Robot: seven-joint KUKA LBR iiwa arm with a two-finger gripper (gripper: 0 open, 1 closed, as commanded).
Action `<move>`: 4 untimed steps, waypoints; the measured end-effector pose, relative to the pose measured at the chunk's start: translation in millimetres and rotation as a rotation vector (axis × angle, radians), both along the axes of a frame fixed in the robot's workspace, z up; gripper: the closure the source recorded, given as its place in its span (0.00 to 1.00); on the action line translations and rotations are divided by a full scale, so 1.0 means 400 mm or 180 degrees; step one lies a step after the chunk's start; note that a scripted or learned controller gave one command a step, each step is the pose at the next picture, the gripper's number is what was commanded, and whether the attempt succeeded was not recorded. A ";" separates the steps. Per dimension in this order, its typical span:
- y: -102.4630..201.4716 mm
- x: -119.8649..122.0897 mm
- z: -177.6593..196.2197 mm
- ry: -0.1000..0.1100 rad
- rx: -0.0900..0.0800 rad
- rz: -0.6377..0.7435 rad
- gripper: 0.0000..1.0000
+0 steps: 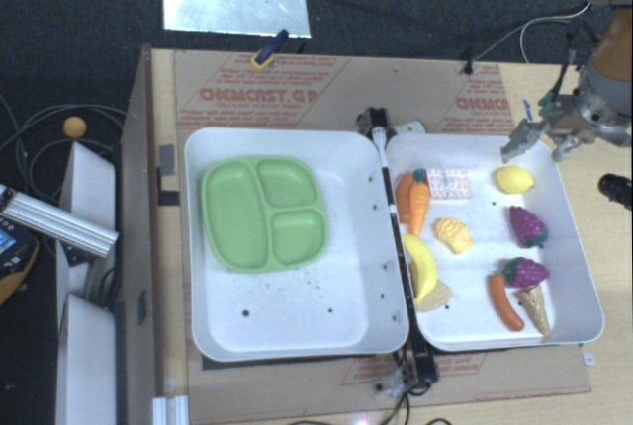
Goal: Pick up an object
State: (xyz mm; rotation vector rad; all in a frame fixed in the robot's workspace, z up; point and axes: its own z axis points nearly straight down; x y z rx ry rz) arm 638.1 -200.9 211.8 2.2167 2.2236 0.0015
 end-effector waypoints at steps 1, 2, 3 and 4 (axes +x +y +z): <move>0.226 -0.075 -0.244 0.0008 0.0006 0.0002 0.00; 0.231 -0.200 -0.319 0.0005 0.0002 -0.0006 0.00; 0.232 -0.197 -0.293 -0.0003 0.0002 -0.0002 1.00; 0.436 -0.245 -0.067 -0.0003 0.0005 0.0002 1.00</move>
